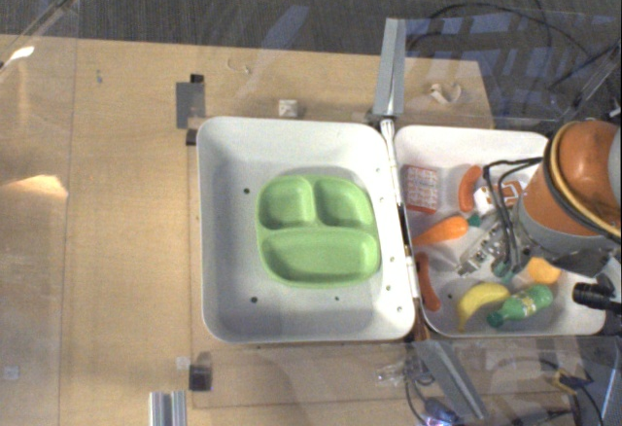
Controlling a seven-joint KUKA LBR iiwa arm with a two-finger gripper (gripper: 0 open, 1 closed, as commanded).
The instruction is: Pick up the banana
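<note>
- Banana [483, 299] lies low in the right bin [442, 144], at the lower right of the frame, just beside a green bottle [520, 306].
- Gripper [491, 254] hovers just above it, among the orange carrot [442, 230] and other clutter; whether it is spread or pinched cannot be told.
- Green tray [318, 228] sits in the left bin [225, 220], likely as a drop spot.

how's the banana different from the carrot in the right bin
The banana is yellow; the carrot is orange. The banana curves, while the carrot looks straight and tapered. The banana lies toward the near edge of the right bin, touching a green bottle; the carrot lies nearer the middle, below a red-printed packet. Both lie flat on the bin floor, left of the gripper.
</note>
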